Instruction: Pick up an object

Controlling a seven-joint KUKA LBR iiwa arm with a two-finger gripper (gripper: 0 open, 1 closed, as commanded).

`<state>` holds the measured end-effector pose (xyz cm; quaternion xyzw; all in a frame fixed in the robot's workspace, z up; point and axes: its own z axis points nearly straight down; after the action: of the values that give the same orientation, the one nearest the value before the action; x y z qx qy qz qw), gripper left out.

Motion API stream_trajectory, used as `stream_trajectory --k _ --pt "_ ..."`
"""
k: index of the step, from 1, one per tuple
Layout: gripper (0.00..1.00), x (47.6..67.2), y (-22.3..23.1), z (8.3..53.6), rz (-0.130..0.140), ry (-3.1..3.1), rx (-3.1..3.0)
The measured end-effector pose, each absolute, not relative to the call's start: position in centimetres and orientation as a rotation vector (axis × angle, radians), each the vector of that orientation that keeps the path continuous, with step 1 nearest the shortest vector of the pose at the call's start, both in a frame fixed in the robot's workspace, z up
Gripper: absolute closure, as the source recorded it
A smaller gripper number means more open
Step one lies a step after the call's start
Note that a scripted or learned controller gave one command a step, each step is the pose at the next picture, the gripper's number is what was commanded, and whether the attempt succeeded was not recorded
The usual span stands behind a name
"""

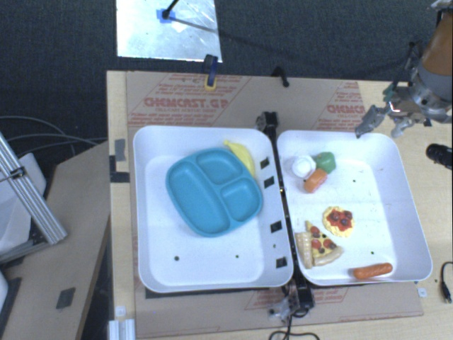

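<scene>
My two-finger gripper sits above the far right corner of the right shallow white bin, fingers spread wide, nothing between them. No contact with anything yet.

Candidate targets, all in the right bin:
- white ball, green block and orange carrot-shaped toy clustered near the far left corner, touching or nearly so. Crowding likely makes a clean pinch harder.
- round pizza-like toy with red topping mid-bin, flat, probably hard to get fingers under.
- pizza-slice toy against the left wall; the wall blocks one finger side.
- orange-red sausage-shaped toy alone near the front edge, well apart from the rest. Best pick, I'd judge: slim, open floor on both sides.

Left shallow white bin holds a blue compartment tray with a yellow banana-like toy tucked at its far edge. It's farther off.

Task not started: no descent, no grasp.
</scene>
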<state>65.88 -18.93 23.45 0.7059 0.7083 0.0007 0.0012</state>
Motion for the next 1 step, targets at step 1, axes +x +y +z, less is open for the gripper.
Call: stream_trajectory --k 1 --pt "0.00 66.71 -14.64 9.13 -0.003 2.236 2.218"
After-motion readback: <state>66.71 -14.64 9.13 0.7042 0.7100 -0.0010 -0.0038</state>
